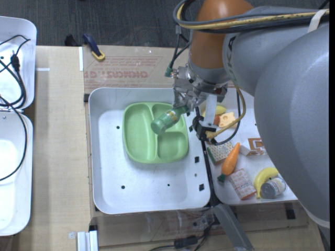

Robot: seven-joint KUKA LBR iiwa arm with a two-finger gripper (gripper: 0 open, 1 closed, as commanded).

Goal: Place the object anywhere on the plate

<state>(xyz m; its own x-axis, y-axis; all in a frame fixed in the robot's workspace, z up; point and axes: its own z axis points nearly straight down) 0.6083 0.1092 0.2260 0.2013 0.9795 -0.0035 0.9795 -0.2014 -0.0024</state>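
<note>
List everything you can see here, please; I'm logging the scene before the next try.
Plate: 1, green, divided, in the left bin.
Bottle: 1, green, over the plate's right part, at the jaws.
Left bin: 1, white.
Right bin: 1, white, partly under the arm.
Carrot: 1, orange, right bin.
Banana: 1, yellow, right bin.
Cheese wedge: 1, yellow, right bin.
Small box: 1, red and white, right bin.
Can: 1, grey, beside the banana.
Clamp: 1, blue and yellow, bench top.
Arm: 1, grey with orange band.
Jaws: 1 pair, above the plate.
</note>
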